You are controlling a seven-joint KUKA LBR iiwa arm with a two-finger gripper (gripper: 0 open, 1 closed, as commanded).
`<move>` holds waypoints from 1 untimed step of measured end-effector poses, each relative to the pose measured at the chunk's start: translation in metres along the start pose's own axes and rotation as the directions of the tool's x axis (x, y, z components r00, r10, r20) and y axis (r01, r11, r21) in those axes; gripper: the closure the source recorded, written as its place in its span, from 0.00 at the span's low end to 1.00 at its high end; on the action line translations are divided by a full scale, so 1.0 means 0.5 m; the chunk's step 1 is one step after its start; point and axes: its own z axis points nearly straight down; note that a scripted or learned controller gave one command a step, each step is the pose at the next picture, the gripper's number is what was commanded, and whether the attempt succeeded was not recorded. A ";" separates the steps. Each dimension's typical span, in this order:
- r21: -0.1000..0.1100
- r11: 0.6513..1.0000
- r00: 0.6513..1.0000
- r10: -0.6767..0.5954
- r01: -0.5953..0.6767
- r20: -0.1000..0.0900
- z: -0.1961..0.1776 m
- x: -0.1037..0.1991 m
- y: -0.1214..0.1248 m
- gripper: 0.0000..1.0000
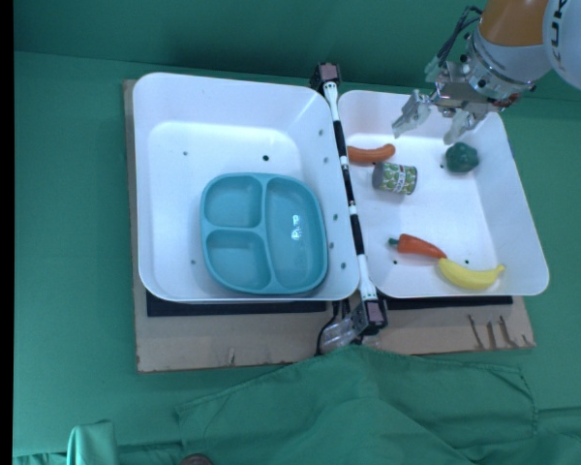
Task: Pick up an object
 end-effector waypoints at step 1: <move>-0.019 1.000 1.000 0.001 -0.001 0.003 0.176 0.007 0.034 0.00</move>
